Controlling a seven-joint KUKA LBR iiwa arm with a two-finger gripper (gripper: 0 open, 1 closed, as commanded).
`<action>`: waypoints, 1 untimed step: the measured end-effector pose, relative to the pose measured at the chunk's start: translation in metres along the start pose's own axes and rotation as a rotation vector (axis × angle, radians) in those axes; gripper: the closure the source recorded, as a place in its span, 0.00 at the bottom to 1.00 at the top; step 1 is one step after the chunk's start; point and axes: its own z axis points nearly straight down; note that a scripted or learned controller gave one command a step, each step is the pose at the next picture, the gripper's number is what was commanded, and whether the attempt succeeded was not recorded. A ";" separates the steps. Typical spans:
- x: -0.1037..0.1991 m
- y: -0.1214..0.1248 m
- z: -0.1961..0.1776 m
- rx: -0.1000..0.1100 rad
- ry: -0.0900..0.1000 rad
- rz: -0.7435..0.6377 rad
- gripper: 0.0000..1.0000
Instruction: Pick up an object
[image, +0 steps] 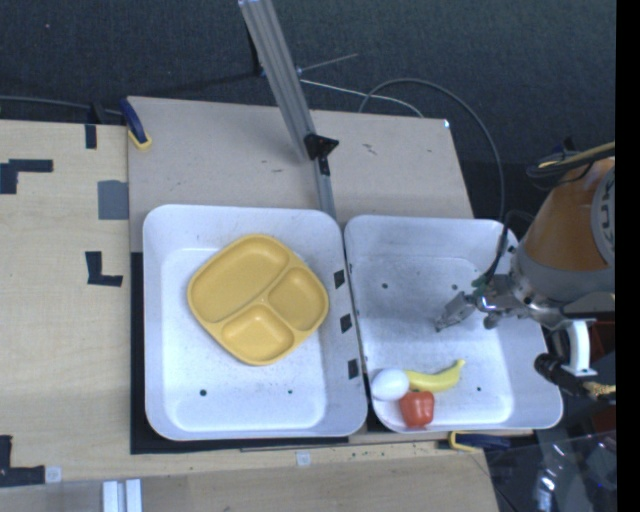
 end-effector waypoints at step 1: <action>0.001 0.001 -0.012 -0.004 0.000 -0.002 1.00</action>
